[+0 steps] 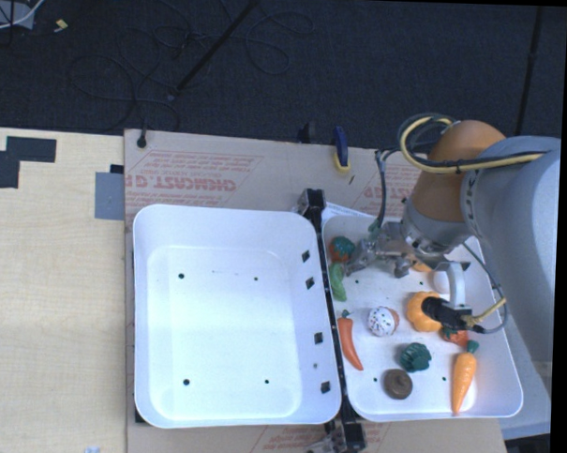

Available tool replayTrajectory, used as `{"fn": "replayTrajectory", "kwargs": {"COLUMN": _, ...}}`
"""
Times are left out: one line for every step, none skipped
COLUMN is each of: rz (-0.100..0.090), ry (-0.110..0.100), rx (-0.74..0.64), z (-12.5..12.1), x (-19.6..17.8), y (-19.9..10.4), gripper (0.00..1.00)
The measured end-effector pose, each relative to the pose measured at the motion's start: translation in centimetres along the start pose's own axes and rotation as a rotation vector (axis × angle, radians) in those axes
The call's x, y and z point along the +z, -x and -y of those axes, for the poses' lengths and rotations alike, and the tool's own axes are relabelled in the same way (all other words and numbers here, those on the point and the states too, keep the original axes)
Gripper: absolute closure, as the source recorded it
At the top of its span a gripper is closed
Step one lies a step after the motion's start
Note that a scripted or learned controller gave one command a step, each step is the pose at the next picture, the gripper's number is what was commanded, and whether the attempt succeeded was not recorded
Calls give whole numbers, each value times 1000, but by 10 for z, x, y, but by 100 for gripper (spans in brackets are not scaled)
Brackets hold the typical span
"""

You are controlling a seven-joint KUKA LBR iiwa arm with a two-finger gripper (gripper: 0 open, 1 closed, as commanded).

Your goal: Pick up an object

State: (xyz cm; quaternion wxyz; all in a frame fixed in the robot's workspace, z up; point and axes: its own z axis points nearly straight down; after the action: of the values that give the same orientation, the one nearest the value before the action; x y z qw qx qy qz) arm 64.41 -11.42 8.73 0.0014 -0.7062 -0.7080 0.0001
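Observation:
My gripper (pixel 380 257) hangs low over the back part of the right bin (pixel 497 401), below the orange band (pixel 455 172) of the arm. Just left of it lie a green round piece (pixel 343 248) and a long green piece (pixel 337 281) by the bin's left wall. A white speckled ball (pixel 383 321) sits a little in front of the gripper. To its right is an orange fruit-like object (pixel 420 311). Nothing shows as held.
In the right bin there are also a small orange carrot (pixel 349 342), a dark teal object (pixel 414 356), a brown disc (pixel 398 384) and a bigger carrot (pixel 463 377). The left bin (pixel 223 321) adjoins it. A cable loops near the wrist.

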Motion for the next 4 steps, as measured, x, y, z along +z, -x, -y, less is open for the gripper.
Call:
{"fn": "replayTrajectory", "kwargs": {"rz": 1, "ry": -3, "rx": 4, "z": 69, "x": 1, "y": 15, "gripper": 0}}
{"fn": "replayTrajectory", "kwargs": {"rz": -1, "ry": -5, "rx": 4, "z": 123, "x": 1, "y": 0, "gripper": 0}}
{"fn": "replayTrajectory", "kwargs": {"rz": 2, "ry": 1, "rx": 1, "z": 79, "x": 0, "y": 20, "gripper": 0}}
{"fn": "replayTrajectory", "kwargs": {"rz": 10, "ry": 6, "rx": 2, "z": 14, "x": -2, "y": -23, "gripper": 0}}
